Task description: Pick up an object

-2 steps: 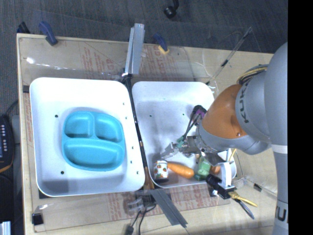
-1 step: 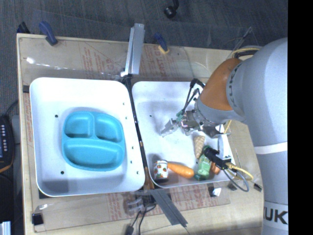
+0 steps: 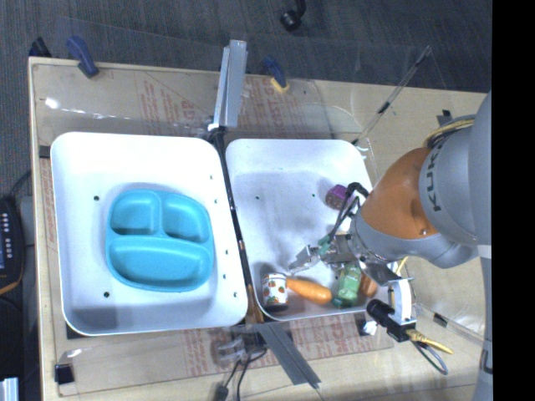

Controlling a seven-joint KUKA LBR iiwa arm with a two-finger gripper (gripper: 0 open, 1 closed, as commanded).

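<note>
The jaws [image 3: 322, 251], their state impossible to tell, are hovering just above-right of the orange plastic carrot [image 3: 309, 291], lying crosswise.

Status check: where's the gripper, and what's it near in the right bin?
Gripper low in right bin, jaws unreadable. Nothing seen held. Carrot, green bottle, small can close beside it; purple item further up.

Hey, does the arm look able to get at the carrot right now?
Probably yes. The carrot lies uncovered near the right bin's front wall, with the hand just above it; a small can and a green item crowd its ends.
</note>
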